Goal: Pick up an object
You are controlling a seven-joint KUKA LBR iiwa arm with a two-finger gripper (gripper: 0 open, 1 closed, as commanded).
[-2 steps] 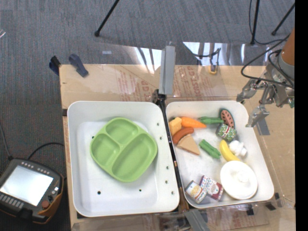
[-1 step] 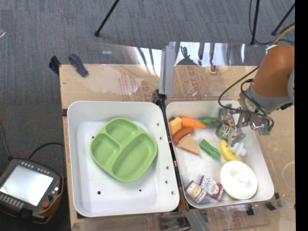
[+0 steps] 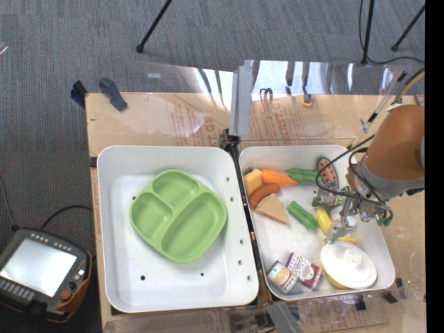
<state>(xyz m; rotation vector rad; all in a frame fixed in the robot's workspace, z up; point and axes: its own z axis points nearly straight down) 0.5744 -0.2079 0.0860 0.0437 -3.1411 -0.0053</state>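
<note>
Hovering gripper over right bin, finger spread impossible to tell, nothing visibly held | just beside yellow piece and green stick, above white lidded bowl | carrot, cheese wedge further left | green divided plate in left bin

On my feed the counter is pale brown with faint red print. Two shallow white bins sit directly on it, touching side by side: the left bin and the right bin.
</note>
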